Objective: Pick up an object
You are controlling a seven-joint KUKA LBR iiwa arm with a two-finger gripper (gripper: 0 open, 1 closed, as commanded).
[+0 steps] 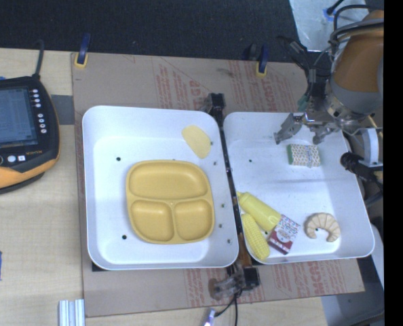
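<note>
Corn is what I am taking as my landmark: two yellow cobs (256, 224) are lying side by side at the near left of the right bin (351, 202), touching each other. Just beside the cobs, on the side away from the left bin, a small red and white packet (283, 233) is resting against them, and a little farther that way a pale croissant (323, 225) is sitting near the bin's front rim. Well behind the corn, toward the far part of the same bin, a small greenish patterned pouch (303, 155) is lying flat. I am seeing the pincer (302, 130) hanging just beyond that pouch, its two fingers spread wide with nothing between them, one tip off each far corner of the pouch; whether they are touching the bin floor I cannot tell. The grey arm with its orange band (356, 63) is reaching in from behind and to the side of the pouch. Across the divider from the corn, the left bin (100, 182) is carrying a yellow three-compartment tray (169, 200) and, behind that, a pale yellow oval piece (197, 140). Far past the left bin, a tablet pendant (15, 131) is lying on the worktop (32, 243).
</note>
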